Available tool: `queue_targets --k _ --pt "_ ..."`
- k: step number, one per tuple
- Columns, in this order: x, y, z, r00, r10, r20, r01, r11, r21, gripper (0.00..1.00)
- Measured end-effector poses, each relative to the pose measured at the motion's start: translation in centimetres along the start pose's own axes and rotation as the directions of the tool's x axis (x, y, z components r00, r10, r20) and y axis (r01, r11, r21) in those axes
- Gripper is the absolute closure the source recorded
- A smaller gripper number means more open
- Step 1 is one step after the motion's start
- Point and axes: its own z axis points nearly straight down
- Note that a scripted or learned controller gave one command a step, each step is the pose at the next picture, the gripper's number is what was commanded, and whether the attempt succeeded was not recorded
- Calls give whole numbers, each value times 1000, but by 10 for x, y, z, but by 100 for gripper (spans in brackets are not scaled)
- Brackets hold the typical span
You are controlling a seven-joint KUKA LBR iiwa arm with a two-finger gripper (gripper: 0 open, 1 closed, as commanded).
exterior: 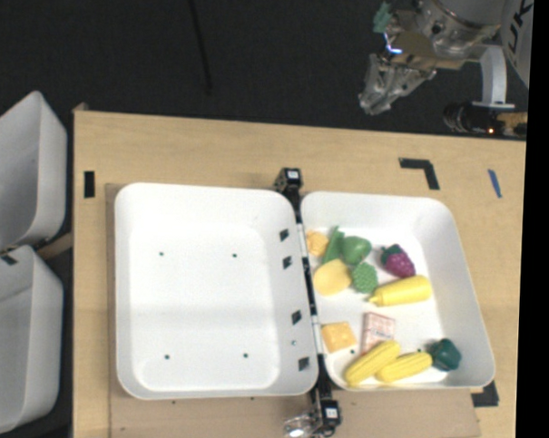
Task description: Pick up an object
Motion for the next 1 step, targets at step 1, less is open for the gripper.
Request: queue_targets --k 1 --pt "29 0 -42 1000 1 0 -1 1000 1 100"
